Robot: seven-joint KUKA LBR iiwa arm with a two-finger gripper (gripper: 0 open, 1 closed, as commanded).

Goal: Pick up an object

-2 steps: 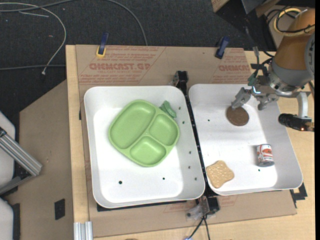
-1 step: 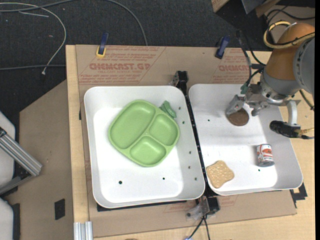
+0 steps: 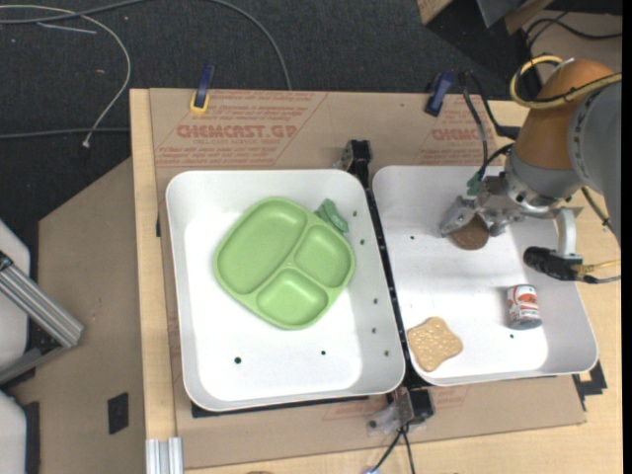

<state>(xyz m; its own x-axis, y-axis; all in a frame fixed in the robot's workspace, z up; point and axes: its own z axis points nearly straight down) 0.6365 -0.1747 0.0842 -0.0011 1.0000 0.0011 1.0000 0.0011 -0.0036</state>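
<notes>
In the upper right of the frame the end effector (image 3: 472, 221) is lowered into the right bin (image 3: 415, 205), directly over a brown rounded object (image 3: 471, 235), seemingly set for a pick; whether it is released or clenched I cannot tell. Lower right, a small red-and-white can (image 3: 524, 305) lies well apart. A tan cracker-shaped item (image 3: 434, 344) rests near the bin's lower left corner. The left bin (image 3: 197, 225) holds a green divided plate (image 3: 284, 262), likely parked out of reach.
</notes>
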